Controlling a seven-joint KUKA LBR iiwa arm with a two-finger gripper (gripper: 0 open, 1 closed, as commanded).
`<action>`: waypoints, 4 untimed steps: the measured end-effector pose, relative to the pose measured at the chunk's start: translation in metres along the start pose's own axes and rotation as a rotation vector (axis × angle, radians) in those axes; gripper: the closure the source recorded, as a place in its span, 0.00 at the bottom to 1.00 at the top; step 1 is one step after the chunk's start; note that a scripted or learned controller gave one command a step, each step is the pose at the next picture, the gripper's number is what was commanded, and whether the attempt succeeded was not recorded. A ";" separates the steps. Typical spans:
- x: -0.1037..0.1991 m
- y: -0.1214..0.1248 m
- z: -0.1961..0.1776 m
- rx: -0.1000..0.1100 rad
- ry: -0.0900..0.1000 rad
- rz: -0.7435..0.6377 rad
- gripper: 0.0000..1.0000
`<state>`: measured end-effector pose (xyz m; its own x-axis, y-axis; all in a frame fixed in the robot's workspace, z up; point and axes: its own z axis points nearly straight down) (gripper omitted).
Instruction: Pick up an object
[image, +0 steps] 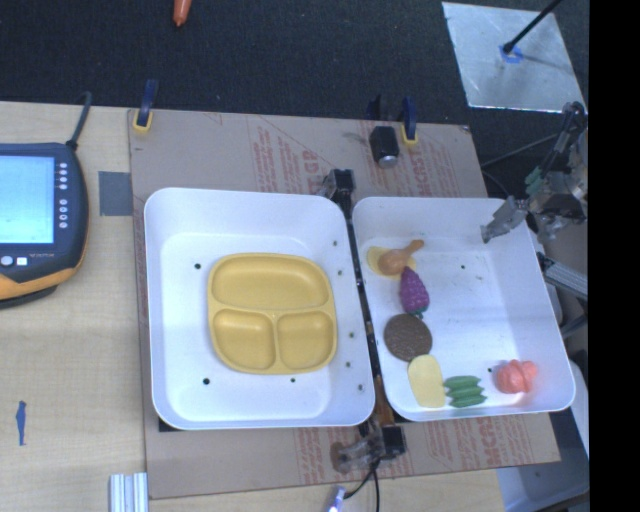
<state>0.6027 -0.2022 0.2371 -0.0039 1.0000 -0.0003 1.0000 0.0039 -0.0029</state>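
The gripper (503, 222), at the right bin's (500, 300) upper right, grasp unclear, is far from the toys and might grab nothing.

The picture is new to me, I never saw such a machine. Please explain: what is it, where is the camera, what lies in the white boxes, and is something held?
The camera looks down at a slant on a bench with two white bins. The left bin holds a yellow divided tray. The right bin holds small toy foods: a drumstick, a purple piece, a brown disc, a pale yellow piece, a green piece and an orange-pink piece. The robot arm enters from the right; its gripper is over the right bin's far corner. Nothing shows between its fingers. At left lies a control tablet.
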 end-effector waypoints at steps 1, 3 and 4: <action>0.065 0.023 0.078 0.002 0.000 -0.001 0.00; 0.102 -0.055 0.146 0.001 0.000 0.000 0.00; 0.101 -0.055 0.136 0.003 -0.001 -0.002 1.00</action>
<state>0.5470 -0.1018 0.1015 -0.0062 1.0000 -0.0015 1.0000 0.0062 -0.0059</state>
